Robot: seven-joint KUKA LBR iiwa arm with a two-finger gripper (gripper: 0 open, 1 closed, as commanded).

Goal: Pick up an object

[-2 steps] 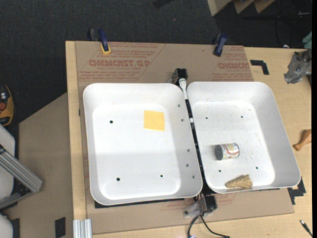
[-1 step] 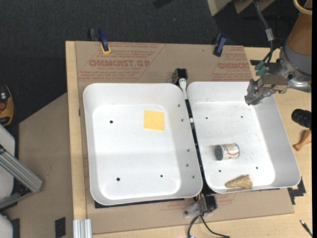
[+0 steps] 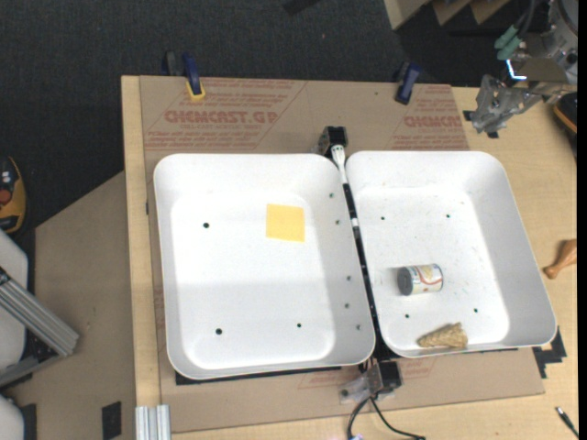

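A yellow square piece [image 3: 285,222] lies flat in the left bin [image 3: 174,246], toward its far right part. A small can [image 3: 420,280] with a grey lid and red-and-white label lies on its side in the right bin [image 3: 514,218]. A tan, wedge-like lump [image 3: 444,338] rests near that bin's front rim. My gripper [image 3: 492,108] hangs at the top right, beyond the right bin's far right corner and apart from all three objects, with nothing seen between its fingers.
The bins sit on a brown board [image 3: 275,108] clamped at the back by two blue clamps [image 3: 191,73]. Black clips [image 3: 333,140] join the bins at the middle seam. Wooden furniture stands at the top right.
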